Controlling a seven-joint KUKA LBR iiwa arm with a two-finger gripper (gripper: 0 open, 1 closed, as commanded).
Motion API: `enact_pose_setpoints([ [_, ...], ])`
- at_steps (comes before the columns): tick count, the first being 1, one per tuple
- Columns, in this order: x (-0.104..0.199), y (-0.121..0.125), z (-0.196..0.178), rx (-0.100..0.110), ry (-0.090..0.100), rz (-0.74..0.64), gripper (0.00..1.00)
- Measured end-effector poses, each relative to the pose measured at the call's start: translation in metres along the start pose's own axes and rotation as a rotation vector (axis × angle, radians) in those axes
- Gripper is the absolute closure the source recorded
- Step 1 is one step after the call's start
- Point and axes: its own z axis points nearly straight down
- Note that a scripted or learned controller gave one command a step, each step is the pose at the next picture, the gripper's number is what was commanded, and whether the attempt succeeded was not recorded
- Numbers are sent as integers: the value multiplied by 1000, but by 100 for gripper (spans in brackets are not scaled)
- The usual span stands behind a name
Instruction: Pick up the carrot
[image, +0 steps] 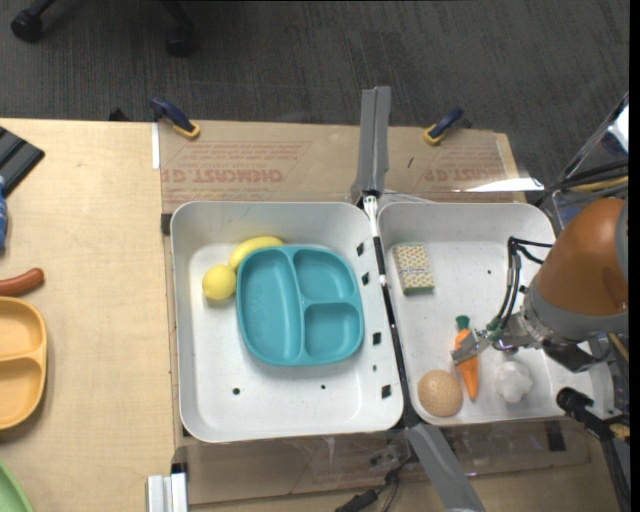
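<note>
Camera view showed the carrot (466, 364) lying in the right bin (440, 228), near that bin's front wall, its green top pointing toward the back of the bin and its orange tip toward the front, so the long axis ran nearly front to back with a slight lean. The claw (487, 337) sat just to the carrot's right, reaching in from the arm's orange-banded wrist (592, 262), and one thin finger seemed to touch or overlap the carrot's upper half. Whether the fingers were spread or closed could not be made out, nor whether the carrot sat between them, so no hold could be claimed. A tan egg-shaped object (439, 392) lay just to the carrot's front-left, almost touching its tip, and a pale whitish lump (513, 381) lay to the right below the claw. A speckled sponge (413, 268) rested well apart toward the back. Judging from this, the claw needed to straddle the carrot across its narrow width.
</note>
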Motion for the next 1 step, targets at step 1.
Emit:
enact_pose_setpoints([
  [1, -1, 0, -9, 0, 0, 3, 100],
])
